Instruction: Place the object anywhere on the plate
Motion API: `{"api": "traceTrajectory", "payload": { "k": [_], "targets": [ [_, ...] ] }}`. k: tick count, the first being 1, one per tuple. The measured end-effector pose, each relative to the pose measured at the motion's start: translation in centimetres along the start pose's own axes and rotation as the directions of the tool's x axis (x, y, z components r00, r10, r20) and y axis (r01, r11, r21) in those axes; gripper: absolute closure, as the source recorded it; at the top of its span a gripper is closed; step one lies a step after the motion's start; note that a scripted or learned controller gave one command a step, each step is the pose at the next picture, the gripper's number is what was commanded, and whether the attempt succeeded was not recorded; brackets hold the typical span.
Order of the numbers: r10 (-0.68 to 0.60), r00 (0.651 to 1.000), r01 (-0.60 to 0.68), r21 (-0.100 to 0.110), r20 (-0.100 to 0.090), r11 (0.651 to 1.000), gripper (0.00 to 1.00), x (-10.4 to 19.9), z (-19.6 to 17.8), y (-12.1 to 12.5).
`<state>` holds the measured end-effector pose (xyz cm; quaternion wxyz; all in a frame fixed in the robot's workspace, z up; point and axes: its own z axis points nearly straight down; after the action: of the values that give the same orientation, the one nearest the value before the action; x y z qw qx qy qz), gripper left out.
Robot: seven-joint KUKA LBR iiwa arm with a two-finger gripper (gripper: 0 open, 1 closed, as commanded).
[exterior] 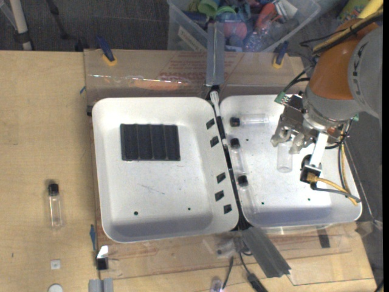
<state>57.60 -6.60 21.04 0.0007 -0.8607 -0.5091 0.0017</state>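
Nothing legible here, folks: faint red print on the clear plastic sheet (pixel 164 75), upper middle, too blurred to read.

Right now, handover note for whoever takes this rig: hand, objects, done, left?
Hand: low over the right bin, a clear vial just below its fingertips; whether it grips the vial can't be told.
Other clear vials in the right bin: one near the top edge, one along the divider.
Plate: dark ribbed slab in the left bin, nothing on it.
Spare vial lies on the bench left of the bins.
Done: nothing placed.
Left: secure a vial, carry it across, set it on the plate.
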Motion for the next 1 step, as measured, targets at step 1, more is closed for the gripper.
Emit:
{"api": "traceTrajectory", "payload": {
  "k": [1],
  "targets": [
    [0.206,0.979,-0.206,0.003,0.0,0.979,1.0,1.78,2.75,-11.05]
  ]
}}
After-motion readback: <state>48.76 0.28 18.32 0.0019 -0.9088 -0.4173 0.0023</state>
